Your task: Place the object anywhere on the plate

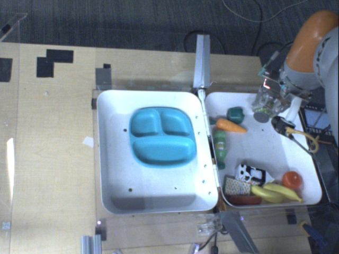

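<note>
- I am watching the pincer [266,106] hanging over the upper right corner of the right bin [312,165]; it is blurred and see-through against the white, so I cannot tell how it is set, and I am seeing nothing held in it.
- The blue plate [161,136] is sitting in the left bin [106,142], well off to the pincer's left across the divider, and its three compartments are carrying nothing.
- So I am judging the task as barely begun: nothing is picked up and nothing is resting on the plate.
- Every candidate object is lying in the right bin. The dark green block [235,113] and the carrot [230,125] are nearest, just left of and below the pincer.
- The green bottle [219,145] is lying along the divider, further left and lower.
- The black-and-white toy [250,173], the banana [275,193], the small tomato [292,179], the patterned sponge [236,186] and a dark red piece [243,199] are crowding the bin's near end, well below the pincer.
- What I am reckoning is left: a grasp on one piece, a lift, a carry left over the divider, and a release on the plate.
</note>
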Action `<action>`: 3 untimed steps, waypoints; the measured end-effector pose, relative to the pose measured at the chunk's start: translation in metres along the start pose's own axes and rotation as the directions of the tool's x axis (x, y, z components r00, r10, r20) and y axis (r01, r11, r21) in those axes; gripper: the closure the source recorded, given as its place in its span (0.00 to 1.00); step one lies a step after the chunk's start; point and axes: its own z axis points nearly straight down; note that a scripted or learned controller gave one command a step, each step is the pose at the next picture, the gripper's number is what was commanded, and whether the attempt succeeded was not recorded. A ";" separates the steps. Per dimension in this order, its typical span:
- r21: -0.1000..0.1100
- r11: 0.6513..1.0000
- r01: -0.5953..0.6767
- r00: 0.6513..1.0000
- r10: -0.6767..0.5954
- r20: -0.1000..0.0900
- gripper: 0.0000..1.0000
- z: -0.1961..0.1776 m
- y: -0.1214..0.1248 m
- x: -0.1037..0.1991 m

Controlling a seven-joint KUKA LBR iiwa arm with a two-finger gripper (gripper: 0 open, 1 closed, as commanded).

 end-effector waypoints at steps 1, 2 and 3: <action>0.001 0.997 0.082 0.997 -0.082 -0.003 1.00 -0.006 -0.030 0.079; 0.001 0.972 0.233 0.972 -0.233 -0.003 1.00 -0.006 -0.078 0.145; 0.001 0.973 0.233 0.973 -0.233 -0.003 0.00 -0.006 -0.078 0.145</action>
